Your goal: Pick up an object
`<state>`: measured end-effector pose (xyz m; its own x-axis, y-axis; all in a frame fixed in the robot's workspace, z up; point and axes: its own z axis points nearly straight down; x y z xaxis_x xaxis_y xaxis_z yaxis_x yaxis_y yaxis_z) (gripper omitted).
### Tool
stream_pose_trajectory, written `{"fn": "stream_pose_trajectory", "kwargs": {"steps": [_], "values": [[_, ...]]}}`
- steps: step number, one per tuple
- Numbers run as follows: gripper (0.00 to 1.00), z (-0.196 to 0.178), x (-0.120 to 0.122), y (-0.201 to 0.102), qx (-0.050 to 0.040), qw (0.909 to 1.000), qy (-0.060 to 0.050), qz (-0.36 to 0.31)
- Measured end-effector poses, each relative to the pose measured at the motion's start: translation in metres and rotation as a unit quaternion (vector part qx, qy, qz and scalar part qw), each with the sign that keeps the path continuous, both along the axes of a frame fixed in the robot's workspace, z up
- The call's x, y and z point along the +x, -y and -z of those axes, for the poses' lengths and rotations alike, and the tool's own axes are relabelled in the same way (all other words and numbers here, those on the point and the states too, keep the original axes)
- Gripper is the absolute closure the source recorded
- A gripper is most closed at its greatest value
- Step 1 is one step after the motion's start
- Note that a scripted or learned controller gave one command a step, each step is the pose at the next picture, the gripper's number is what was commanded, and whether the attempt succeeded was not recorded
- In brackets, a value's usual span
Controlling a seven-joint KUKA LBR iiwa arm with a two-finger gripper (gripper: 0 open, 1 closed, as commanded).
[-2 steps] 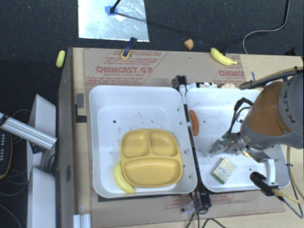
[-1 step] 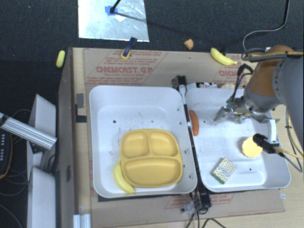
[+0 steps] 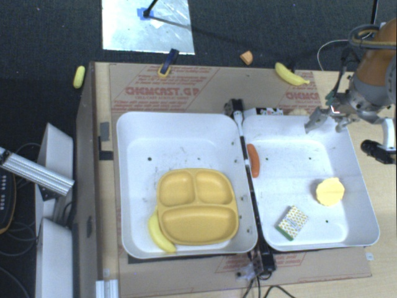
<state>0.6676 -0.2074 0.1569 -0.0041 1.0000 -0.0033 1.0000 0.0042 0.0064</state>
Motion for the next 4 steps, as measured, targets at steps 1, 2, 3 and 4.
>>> {"fn": "stream_pose_trajectory", "kwargs": {"steps": [1, 2, 3, 4], "values": [[0.0, 0.073, -0.075, -0.001, 0.0015, 1.0, -0.003, 0.001], [0.0, 0.073, -0.119, -0.001, 0.0013, 1.0, -0.003, 0.002], [0.0, 0.073, -0.169, -0.001, 0.0016, 1.0, -0.003, 0.002], [1.0, 0.062, -0.167, -0.001, 0.0013, 1.0, -0.001, 0.002]]}}
